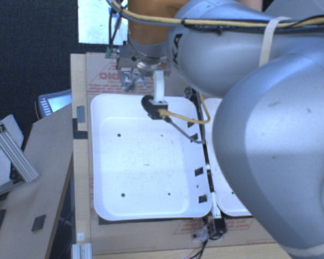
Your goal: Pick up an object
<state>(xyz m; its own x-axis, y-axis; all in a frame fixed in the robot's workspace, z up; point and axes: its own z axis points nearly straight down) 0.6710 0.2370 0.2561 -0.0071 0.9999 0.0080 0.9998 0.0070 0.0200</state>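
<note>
My gripper (131,81) hangs over the far rim of the left white bin (105,161), near its back edge and above the cardboard behind it. No object shows between it and the bin. The left bin's floor shows plain white with a few small dark dots. The grey arm with its orange band reaches in from the right and hides most of the right bin (229,206), so whatever lies in there is out of sight.
Both bins rest on a printed cardboard sheet (100,77) on the wooden bench. An aluminium rail (11,150) leans at the far left. A small screen device (54,102) sits beyond the bench's left edge.
</note>
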